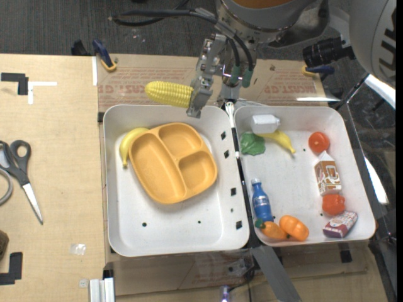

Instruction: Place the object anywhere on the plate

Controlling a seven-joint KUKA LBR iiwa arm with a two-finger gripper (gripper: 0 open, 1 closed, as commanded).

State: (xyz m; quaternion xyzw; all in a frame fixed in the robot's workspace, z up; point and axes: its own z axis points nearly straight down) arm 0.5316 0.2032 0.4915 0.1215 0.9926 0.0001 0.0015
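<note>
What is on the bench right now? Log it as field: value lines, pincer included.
pincer: above the left bin's back rim, at the corn's right end
corn: lying crosswise at that back rim, not on the plate
plate: orange, three compartments, in the left bin
banana: in the left bin, against the plate's left rim
right bin: blue bottle, tomato, other small items
task: not yet done

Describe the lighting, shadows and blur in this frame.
Camera view: even overhead light; the divided yellow plastic plate throws a soft shadow on the left white bin; the metal two-finger gripper looks slightly blurred beside the yellow corn cob.
</note>
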